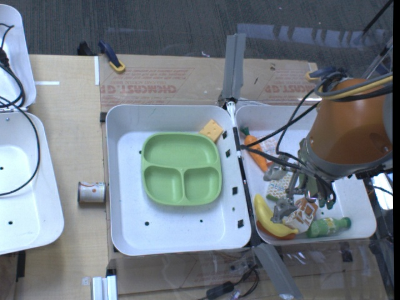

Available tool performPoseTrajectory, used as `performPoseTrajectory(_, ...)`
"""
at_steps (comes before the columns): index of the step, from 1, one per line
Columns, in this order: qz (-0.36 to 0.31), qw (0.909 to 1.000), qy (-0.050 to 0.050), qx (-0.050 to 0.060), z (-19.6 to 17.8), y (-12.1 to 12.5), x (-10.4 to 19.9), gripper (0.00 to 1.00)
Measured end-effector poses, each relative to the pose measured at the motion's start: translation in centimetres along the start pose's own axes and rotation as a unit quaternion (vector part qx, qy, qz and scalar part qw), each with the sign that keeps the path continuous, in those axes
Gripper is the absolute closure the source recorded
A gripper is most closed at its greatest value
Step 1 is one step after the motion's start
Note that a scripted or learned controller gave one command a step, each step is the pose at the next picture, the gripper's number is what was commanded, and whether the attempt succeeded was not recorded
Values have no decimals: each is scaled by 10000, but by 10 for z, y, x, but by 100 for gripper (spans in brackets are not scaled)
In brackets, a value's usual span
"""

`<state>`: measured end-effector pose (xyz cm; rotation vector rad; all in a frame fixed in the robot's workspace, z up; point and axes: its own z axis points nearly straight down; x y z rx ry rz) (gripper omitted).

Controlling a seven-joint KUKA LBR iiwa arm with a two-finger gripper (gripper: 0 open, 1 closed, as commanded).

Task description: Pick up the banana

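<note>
The yellow banana (267,216) lies curved in the front left corner of the right bin (369,205), with a red-tipped thing under its lower end. My gripper (292,202) hangs low over the middle of that bin, just to the right of the banana and above a white-and-orange packet (304,214). The arm's wide orange band (350,127) hides much of the bin's right half. Nothing shows as lifted off the bin floor.
An orange carrot (256,154) lies at the back left of the right bin and a green bottle (328,227) at its front. The left bin (125,230) holds a green divided plate (182,169) and a yellow block (211,130). A small can (92,192) lies on the bench to the left.
</note>
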<state>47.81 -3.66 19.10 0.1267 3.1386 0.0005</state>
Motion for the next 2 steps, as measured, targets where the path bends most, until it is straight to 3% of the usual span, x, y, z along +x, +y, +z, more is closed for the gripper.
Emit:
performPoseTrajectory(1, -1069, 9943, 7, -2, 72, -65, -5, 0)
performPoseTrajectory(2, -2777, 9607, -1, -6, 99, -63, -9, 0)
